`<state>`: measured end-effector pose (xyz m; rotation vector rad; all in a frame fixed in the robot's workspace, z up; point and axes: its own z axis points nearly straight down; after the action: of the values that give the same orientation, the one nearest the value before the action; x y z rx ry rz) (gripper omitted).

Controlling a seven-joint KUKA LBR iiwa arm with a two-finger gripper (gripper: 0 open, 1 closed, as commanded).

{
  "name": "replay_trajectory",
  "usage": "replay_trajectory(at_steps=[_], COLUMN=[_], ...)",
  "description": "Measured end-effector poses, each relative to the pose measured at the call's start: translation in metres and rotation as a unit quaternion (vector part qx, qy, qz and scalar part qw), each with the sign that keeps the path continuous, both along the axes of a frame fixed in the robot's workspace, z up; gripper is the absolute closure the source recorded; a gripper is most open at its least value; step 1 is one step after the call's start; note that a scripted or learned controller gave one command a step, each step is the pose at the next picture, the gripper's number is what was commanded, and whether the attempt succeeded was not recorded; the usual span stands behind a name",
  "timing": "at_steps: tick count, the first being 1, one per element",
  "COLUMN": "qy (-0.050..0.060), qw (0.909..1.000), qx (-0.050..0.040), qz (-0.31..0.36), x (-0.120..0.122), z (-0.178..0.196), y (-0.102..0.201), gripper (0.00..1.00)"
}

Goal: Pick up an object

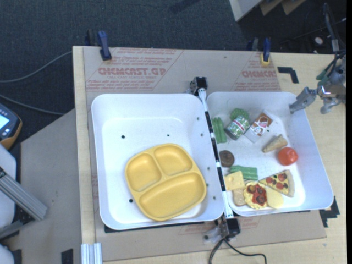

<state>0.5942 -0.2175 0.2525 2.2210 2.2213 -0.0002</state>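
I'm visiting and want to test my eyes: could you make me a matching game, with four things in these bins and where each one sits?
Things:
1. yellow tray
2. tomato
3. pizza slice
4. green can

Places:
A. right bin, near the top
B. left bin
C. right bin, near the bottom edge
D. right bin, toward the right side, above the pizza slice

Pairs: 1-B, 2-D, 3-C, 4-A

Divided plate [165, 181] in left bin [107, 114]; toy foods in right bin [313, 142]: can [238, 122] behind, tomato [287, 156] right, pizza slice [278, 182] in front.
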Motion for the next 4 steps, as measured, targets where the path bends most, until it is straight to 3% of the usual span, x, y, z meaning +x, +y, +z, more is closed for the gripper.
replay_trajectory(at_steps=[1,2,3,4], qy=[-0.002,0.002,-0.003,0.005], qw=[1.0,1.0,1.0,1.0], qx=[-0.0009,0.0021,-0.0007,-0.0029], qz=[0.003,-0.001,0.001,0.002], x=[0.073,0.05,0.053,0.071], z=[-0.062,-0.173,-0.156,-0.167], y=[0.017,0.027,0.026,0.064], gripper=[0.0,0.0,1.0,1.0])
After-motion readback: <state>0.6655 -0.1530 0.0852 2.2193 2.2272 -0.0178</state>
